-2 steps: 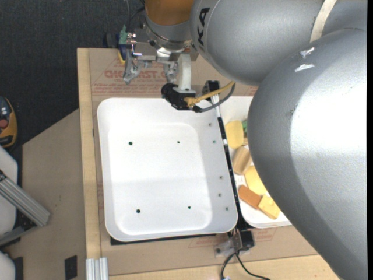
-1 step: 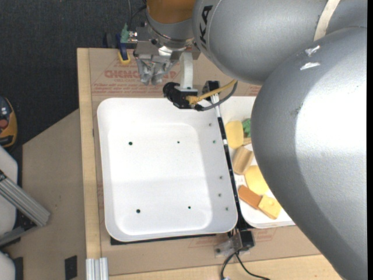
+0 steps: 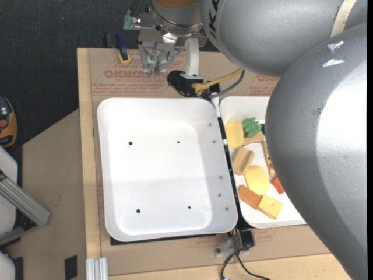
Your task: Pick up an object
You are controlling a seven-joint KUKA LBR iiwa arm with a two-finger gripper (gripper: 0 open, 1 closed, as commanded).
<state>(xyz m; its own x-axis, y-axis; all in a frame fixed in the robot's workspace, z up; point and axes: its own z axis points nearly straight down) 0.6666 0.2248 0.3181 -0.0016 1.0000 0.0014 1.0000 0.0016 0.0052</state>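
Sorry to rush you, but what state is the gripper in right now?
Gripper: above the bench behind the left bin; open or shut cannot be told.

Reaching in from the right, grey arm (image 3: 291, 51) bulking large, gripper (image 3: 156, 63) pointing down at the top edge.

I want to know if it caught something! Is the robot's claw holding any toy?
No. The gripper hangs beyond the left bin with nothing between its fingers. The toys lie in the right bin.

Red "CHEMCR…" print on cardboard (image 3: 87, 156); "K" on arm (image 3: 274, 34).
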